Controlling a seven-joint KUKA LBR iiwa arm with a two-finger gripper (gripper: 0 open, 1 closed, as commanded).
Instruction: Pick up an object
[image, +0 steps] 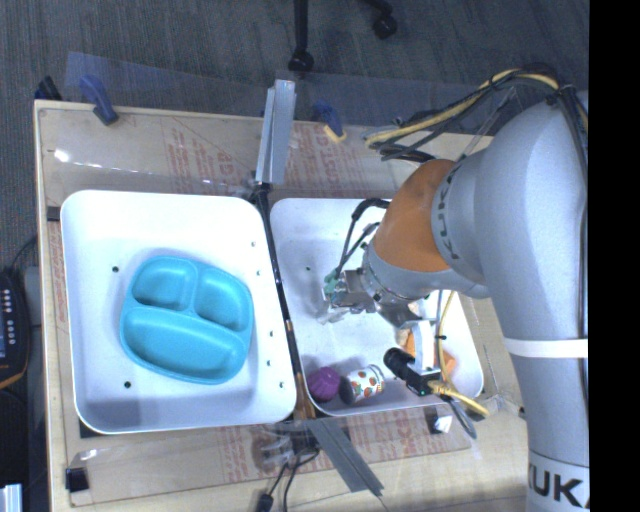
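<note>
At the near edge of the right bin (300, 235) lie two small things side by side, just about touching: one purple ball (322, 382) and one small can (363, 384) with a bright printed label, tipped on its side. A third thing, one orange piece (447, 362), sits near the same bin's right wall, mostly hidden behind robot hardware, so its shape is hard to make out.

Further in, the single gripper (335, 297) hangs low over the middle of the right bin, well apart from ball and can. It is small and shadowed against the white floor, and I cannot tell whether it is open or closed; nothing can be seen in its grasp. The grey arm (520, 200) with its orange band covers the bin's right side and far corner.

The left bin (75, 300) holds one blue plate (187, 318) with three compartments, lying flat near its middle.

At the far side, one grey metal bar (275, 130) rises where the two bins meet, and two blue clamps (98, 98) grip the bench (150, 140) edge, the second partly cut off by the bar
</note>
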